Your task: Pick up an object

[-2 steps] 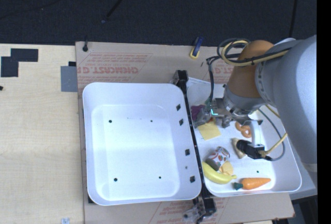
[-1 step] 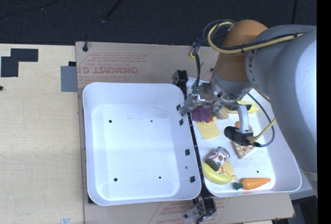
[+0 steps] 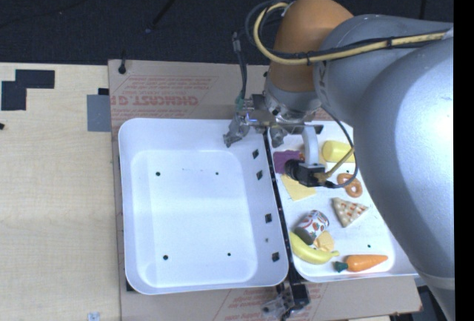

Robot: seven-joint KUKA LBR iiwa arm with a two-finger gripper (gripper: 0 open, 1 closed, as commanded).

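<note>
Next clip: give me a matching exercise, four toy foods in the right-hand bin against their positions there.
Things:
1. orange plastic carrot
2. yellow toy banana
3. triangular toy pizza slice
4. small orange ring-shaped pretzel

Places:
A. just below the pretzel, mid-bin
B. along the bin's near edge, at its right
C. by the divider, left of the carrot
D. beside the arm, above the pizza slice

Pairs: 1-B, 2-C, 3-A, 4-D

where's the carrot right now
The carrot lies at the near edge of the right bin, right of the banana and below the pizza slice.
</note>
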